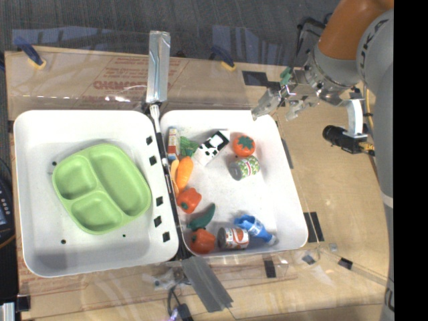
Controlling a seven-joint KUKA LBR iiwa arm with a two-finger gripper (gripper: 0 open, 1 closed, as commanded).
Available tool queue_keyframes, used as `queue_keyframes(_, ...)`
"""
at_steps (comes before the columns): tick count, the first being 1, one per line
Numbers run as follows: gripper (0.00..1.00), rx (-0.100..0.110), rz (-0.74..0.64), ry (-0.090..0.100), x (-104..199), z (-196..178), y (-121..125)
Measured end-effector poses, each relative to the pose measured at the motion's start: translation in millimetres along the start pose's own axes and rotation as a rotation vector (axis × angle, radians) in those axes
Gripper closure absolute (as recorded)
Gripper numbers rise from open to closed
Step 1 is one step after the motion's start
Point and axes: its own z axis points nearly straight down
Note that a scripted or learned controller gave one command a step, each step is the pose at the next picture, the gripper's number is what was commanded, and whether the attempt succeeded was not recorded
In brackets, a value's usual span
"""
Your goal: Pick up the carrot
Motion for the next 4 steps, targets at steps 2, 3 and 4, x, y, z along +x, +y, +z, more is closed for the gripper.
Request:
queue_keyframes(2, 0.00, -0.003, 0.004, 0.001, 127.9, 83.8, -36.5)
queue_keyframes(3, 0.00, 0.002, -0.195, 0.001, 164.3, 86.3, -51.7)
queue_keyframes(4, 0.00, 0.004, -0.161, 0.002, 151.4, 86.5, -57.6)
